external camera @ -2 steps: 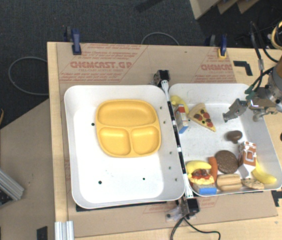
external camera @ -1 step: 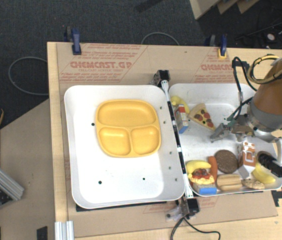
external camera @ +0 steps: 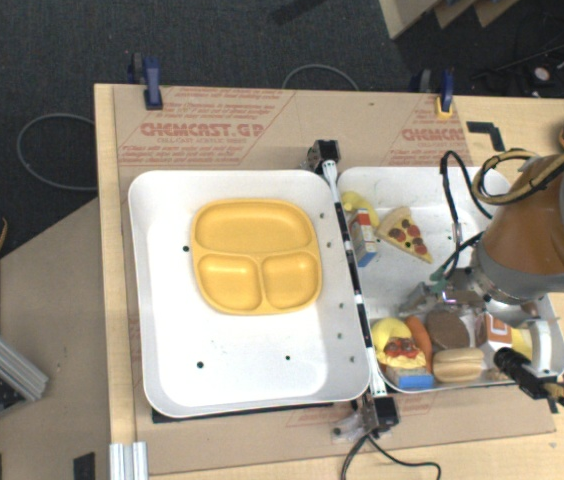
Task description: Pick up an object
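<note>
Camera view has the grey arm [external camera: 537, 233] reaching in from three o'clock and bending down over the right-hand bin [external camera: 402, 183], its hand [external camera: 447, 298] low among the toy food piled in that bin's near corner. Whether the hand is spread or pressed together I cannot tell; the wrist hides it. A brown round piece [external camera: 449, 330] lies right under it, at about six o'clock from the hand, with an orange carrot-like stick [external camera: 419, 333] just beside at seven o'clock, its long axis running roughly twelve to six. A pizza slice [external camera: 404, 232] sits apart at eleven o'clock. In the left bin [external camera: 162, 298], a yellow divided tray [external camera: 257, 255] lies well away at nine o'clock. I'd judge the brown piece the nearest pick.
</note>
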`<state>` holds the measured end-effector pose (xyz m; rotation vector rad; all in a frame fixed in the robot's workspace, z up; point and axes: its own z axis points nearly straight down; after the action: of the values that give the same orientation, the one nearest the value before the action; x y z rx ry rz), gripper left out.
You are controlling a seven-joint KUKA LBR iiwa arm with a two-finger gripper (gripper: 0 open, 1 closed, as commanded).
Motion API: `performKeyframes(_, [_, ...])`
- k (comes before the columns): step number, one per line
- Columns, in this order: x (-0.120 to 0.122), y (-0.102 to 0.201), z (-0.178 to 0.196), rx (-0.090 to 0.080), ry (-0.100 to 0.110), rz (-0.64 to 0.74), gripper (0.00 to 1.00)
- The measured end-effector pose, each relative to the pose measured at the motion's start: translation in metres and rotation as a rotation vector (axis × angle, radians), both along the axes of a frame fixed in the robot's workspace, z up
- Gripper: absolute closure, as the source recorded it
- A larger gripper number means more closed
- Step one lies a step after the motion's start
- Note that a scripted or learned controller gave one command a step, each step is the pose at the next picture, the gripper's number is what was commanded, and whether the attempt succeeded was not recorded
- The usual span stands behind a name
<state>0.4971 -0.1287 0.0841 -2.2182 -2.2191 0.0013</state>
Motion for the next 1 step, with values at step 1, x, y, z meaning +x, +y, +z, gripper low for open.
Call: performKeyframes(1, [0.0024,-0.0018,0.0107,-0.003,-0.007,-0.002,1.00])
